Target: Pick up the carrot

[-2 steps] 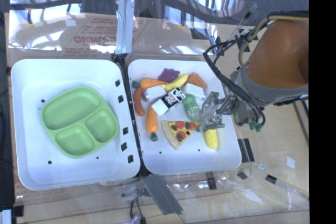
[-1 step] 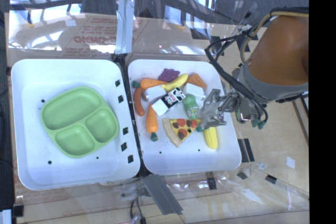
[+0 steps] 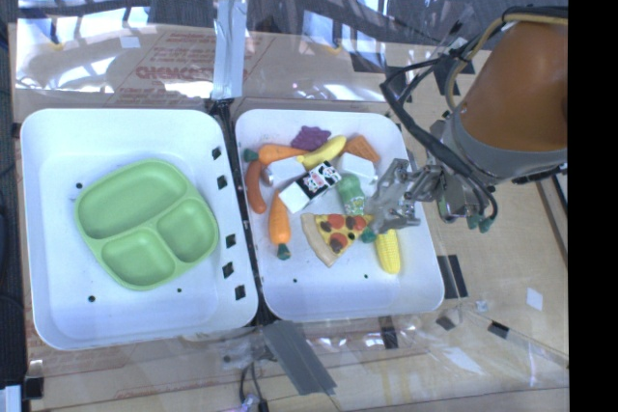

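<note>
Two shallow white bins were set side by side on the table (image 3: 502, 304), and the right bin (image 3: 290, 304) is taken as the landmark for what follows. Beside it, the left bin (image 3: 48, 304) held a green divided plate (image 3: 145, 222) with three compartments.

Toy foods were heaped in the upper and middle part of the right bin. The carrot (image 3: 279, 225) was laid near that bin's left wall, below the heap's centre, its orange body running up and down and its green stub pointed toward the bin's near edge. A second long orange piece (image 3: 255, 186) (possibly a sausage, its kind could not be made out) was seen just above and to the left of it. A purple bunch of grapes (image 3: 310, 137) and a yellow banana (image 3: 325, 150) were placed toward the bin's far wall, with a black-and-white carton (image 3: 319, 178) near the middle. A pizza slice (image 3: 330, 234) was found beside the carrot toward the bin's right, and a corn cob (image 3: 387, 252) beyond that, close to the right wall.

The tool (image 3: 389, 198) was positioned over the right side of the right bin, above the corn cob and well apart from the carrot. Its fingers (image 3: 386, 183) were seen somewhat parted, and nothing could be made out between them; the carrot was not held.
</note>
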`<state>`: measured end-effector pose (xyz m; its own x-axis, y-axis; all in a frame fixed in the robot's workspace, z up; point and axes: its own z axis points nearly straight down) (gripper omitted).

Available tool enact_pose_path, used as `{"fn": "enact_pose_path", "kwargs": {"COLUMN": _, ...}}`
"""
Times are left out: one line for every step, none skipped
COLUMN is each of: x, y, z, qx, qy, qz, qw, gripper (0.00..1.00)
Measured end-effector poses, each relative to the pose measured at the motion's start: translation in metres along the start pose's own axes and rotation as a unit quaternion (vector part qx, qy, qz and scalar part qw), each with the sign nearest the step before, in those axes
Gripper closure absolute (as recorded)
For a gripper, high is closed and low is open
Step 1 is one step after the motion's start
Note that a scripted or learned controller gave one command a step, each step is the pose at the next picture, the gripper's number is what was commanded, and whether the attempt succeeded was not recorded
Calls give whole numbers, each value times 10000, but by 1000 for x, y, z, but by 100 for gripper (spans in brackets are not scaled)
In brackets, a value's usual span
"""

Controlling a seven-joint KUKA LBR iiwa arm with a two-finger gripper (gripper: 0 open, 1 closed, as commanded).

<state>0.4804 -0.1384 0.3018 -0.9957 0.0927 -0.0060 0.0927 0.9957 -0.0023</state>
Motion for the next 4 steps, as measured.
{"fn": "enact_pose_path", "kwargs": {"x": 2, "y": -7, "z": -28, "qx": -1, "qy": 16, "qz": 324, "qw": 9995, "gripper": 100}}
{"fn": "enact_pose_path", "kwargs": {"x": 0, "y": -28, "z": -32, "qx": -1, "qy": 5, "qz": -186, "qw": 9998, "gripper": 100}}
{"fn": "enact_pose_path", "kwargs": {"x": -1, "y": -37, "z": -42, "qx": -4, "qy": 10, "qz": -532, "qw": 9986, "gripper": 100}}
{"fn": "enact_pose_path", "kwargs": {"x": -7, "y": -66, "z": -5, "qx": -13, "qy": 30, "qz": -1301, "qw": 9915, "gripper": 100}}
